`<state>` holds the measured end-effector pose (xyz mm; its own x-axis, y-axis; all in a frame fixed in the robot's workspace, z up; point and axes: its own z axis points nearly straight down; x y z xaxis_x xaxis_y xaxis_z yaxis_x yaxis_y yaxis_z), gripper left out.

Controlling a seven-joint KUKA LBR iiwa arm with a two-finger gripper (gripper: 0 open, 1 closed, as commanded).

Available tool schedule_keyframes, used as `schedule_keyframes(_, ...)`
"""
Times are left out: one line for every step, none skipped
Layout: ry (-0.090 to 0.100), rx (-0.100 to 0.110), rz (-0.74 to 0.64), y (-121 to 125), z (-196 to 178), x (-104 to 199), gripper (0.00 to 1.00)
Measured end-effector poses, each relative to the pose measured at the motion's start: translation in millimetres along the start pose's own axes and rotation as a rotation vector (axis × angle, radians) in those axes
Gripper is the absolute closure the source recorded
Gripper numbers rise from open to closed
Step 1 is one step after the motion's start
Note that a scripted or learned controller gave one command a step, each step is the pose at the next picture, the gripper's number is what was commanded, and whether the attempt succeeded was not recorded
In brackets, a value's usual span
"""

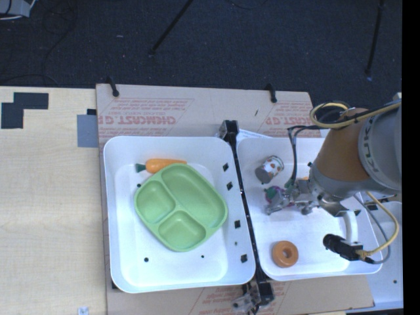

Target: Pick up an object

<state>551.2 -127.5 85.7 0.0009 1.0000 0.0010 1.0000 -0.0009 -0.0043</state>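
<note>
Tan-orange and ring-shaped, a doughnut toy [285, 253] lies flat at about 6 o'clock in the right bin [308, 236], nearest the camera. It lies well apart from everything else in that bin.

Farther in, the pincer [277, 204] sits low over the middle of the right bin, and the grey arm [357, 156] comes in from 3 o'clock. At this size I cannot tell whether the pincer is apart or together, or whether it grips anything.

Just at its 11 o'clock is a small purple-and-green thing [272, 192]. This thing may be touching the pincer's tip, though the view is too coarse to be sure. It is also too small and blurred for me to give its long axis or which way it points.

Beyond that, toward 12 o'clock, a small grey-and-white thing [268, 170] rests near the bin's far wall.

In the left bin [125, 241], a green divided plate [180, 205] lies flat with its long axis running from 10 to 4 o'clock.

At the plate's far edge, touching or just beside it, lies an orange toy carrot [164, 165]. Its long axis runs from 9 to 3 o'clock, with the green top at the 9 o'clock end.

Both bins rest on cardboard [197, 110] atop the pale surface [46, 209].
</note>
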Motion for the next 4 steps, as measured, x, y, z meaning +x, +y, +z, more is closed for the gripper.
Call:
schedule_keyframes(0.0,-0.001,0.005,0,-12,-1,1.0)
schedule_keyframes(-0.001,-0.005,0.006,-3,-55,-2,1.0)
schedule_keyframes(-0.001,-0.004,-0.003,-11,-103,3,1.0)
schedule_keyframes(-0.001,-0.006,-0.001,-14,-146,3,1.0)
